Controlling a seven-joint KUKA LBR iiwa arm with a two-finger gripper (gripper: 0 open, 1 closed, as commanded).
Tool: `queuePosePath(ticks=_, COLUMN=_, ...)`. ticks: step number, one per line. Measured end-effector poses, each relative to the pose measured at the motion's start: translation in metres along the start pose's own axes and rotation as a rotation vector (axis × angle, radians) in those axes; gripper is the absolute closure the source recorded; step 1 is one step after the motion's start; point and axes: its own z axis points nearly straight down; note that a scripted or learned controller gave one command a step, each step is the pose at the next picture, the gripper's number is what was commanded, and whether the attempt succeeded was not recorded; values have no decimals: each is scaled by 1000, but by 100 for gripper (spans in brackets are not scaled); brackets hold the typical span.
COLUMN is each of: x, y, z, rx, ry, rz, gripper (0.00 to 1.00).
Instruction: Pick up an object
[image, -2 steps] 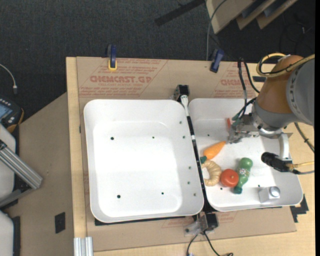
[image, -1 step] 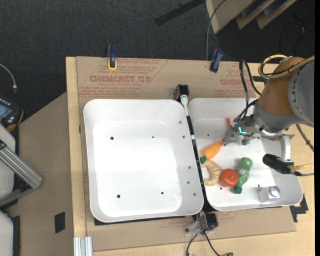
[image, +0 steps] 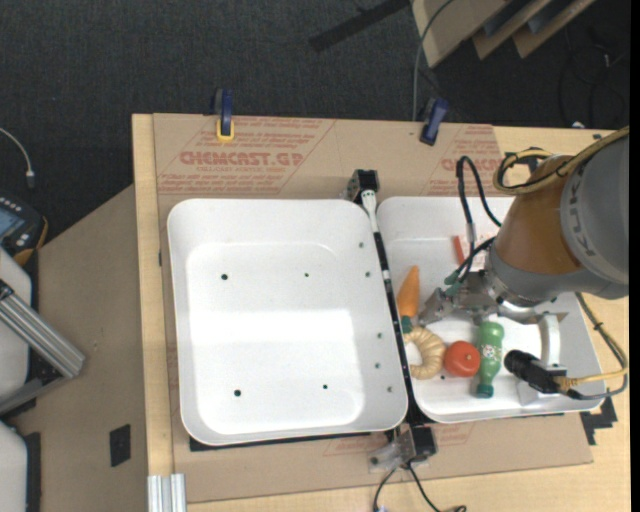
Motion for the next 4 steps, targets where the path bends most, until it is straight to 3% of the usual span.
queuePosePath(ticks=1, x=-72, y=-13, z=-1, rx=-6, ry=-8, rz=6, gripper=0)
queuePosePath(ticks=2, x=-14, y=-19, z=-1, rx=-7, ry=-4, rz=-3, gripper=0)
queuePosePath(ticks=3, x=-19, y=-61, z=-1, rx=-3, ry=-3, rz=3, gripper=0)
queuePosePath(ticks=4, x=-18, y=-57, z=-12, rx=-13, ry=-6, rz=1, gripper=100)
